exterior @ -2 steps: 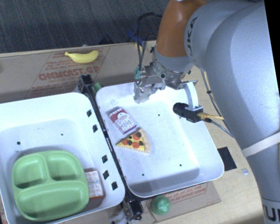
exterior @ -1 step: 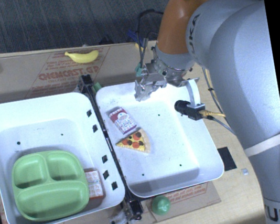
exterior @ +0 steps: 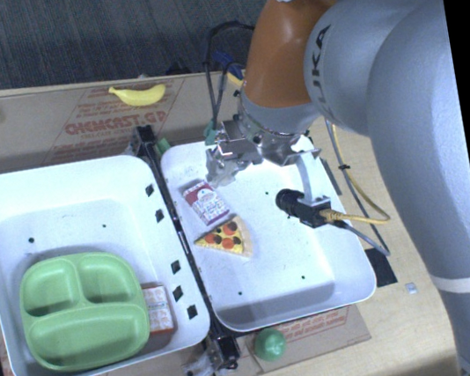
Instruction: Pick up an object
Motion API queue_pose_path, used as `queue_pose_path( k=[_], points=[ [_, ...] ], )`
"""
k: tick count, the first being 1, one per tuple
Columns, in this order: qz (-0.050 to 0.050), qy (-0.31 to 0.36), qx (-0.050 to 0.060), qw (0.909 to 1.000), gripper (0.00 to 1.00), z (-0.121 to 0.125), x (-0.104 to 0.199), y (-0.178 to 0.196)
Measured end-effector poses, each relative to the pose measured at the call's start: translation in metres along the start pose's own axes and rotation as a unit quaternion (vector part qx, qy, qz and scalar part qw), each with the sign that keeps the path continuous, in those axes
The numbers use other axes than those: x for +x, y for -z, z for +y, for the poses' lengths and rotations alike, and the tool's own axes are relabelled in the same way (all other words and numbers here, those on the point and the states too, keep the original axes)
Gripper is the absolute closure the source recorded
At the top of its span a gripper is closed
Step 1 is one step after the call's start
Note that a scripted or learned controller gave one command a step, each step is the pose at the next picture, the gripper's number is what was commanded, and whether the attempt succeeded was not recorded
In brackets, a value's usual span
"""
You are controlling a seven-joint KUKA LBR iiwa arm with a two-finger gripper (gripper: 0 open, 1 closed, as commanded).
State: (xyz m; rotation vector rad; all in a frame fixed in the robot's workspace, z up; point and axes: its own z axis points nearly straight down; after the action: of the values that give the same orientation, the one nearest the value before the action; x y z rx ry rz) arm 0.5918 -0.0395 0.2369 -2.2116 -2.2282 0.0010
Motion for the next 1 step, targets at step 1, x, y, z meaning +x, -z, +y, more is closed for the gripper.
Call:
queue_pose_path(
  k=[1],
  points=[
    [0.0,-0.001,0.001,1.0,0.0,-0.0004,-0.0008,-0.0005]
  ],
)
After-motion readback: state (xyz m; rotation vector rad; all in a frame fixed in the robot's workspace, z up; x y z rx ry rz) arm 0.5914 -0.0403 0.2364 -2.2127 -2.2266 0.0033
